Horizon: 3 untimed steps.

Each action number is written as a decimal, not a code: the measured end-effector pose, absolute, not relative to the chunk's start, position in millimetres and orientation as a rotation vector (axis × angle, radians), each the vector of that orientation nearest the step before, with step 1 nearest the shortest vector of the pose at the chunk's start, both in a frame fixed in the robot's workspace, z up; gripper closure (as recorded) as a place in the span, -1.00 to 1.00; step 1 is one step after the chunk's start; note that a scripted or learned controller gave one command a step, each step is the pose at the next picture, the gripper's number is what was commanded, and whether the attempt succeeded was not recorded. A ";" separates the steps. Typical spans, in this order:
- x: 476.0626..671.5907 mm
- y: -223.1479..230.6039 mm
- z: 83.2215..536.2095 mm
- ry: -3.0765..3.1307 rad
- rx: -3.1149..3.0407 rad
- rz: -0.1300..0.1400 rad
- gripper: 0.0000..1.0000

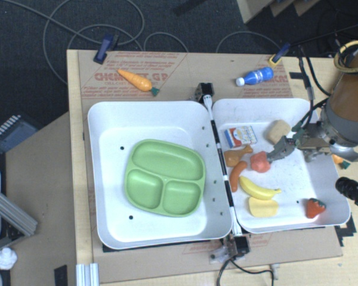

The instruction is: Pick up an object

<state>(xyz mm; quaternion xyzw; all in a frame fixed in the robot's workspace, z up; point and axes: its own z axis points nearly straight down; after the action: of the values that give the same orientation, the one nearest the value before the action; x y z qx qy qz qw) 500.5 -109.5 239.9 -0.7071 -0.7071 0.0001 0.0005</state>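
Observation:
The right bin [298,109] holds several toy foods: a red round fruit [260,162], a banana [258,188], a yellow block [262,207], an orange sausage [237,174], an orange drumstick [237,155], a beige lump [278,130], a small printed packet [241,136] and a strawberry [315,207]. My gripper [280,152] reaches in from the right, low over the bin. Its tip is just right of the red fruit and below the beige lump. Nothing shows as lifted.
The left bin [107,130] holds a green divided plate [165,176]. On the board behind the bins lie a carrot [137,80], a blue bottle [255,77] and a blue clip [105,48]. Cables run along the far right by the arm.

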 end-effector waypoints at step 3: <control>626.8 -164.1 85.1 -2.223 -2.222 0.000 -1.00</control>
<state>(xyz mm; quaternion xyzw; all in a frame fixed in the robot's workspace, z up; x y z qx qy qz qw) 626.8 -164.1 85.1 -0.7069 -0.7073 0.0000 -0.0008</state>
